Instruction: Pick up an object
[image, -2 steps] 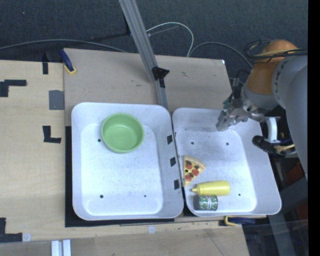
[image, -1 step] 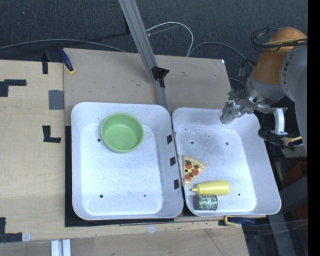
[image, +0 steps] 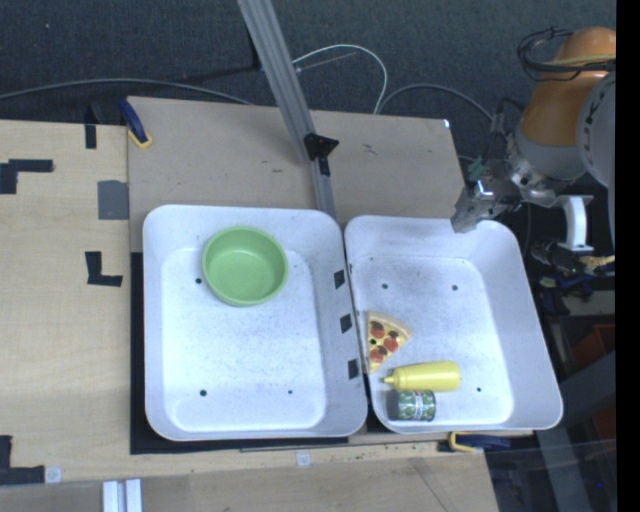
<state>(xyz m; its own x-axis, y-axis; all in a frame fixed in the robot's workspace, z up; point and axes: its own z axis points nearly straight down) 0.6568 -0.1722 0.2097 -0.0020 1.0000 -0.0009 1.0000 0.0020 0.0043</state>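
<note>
Gripper (image: 470, 213): at the far right corner of the right bin (image: 500, 250), above its rim; seen end-on and dark, so whether it is wide or narrow cannot be told; nothing visibly held
Arm (image: 560, 110): grey with an orange band, reaching in from the right edge; wrist tilted down toward the bin corner
Right bin: shallow, white; three small things grouped in its near left part, well apart from the gripper, diagonally across the bin floor
Pizza slice (image: 384, 338): flat toy wedge lying beside the bin's left wall; probably light and stiff; its low profile leaves little to pinch, so a poor first choice
Yellow bottle (image: 422, 376): lying on its side, nozzle toward the left, just beyond the can; probably light plastic, smooth and inclined to roll; best taken across the middle of its body, fingers either side of its long axis
Green can (image: 412, 405): on its side, touching or nearly touching the bottle, close to the near wall; rigid, round, likely to slip; the neighbouring bottle and wall crowd any approach
Left bin (image: 160, 300): holds a green bowl (image: 245, 265) in its far part; light and stiff by judgement; graspable at the rim; farthest from the gripper
Bench (image: 60, 300): pale wood, carrying both bins side by side
Task status: no object lifted yet; descent and grasp remain
</note>
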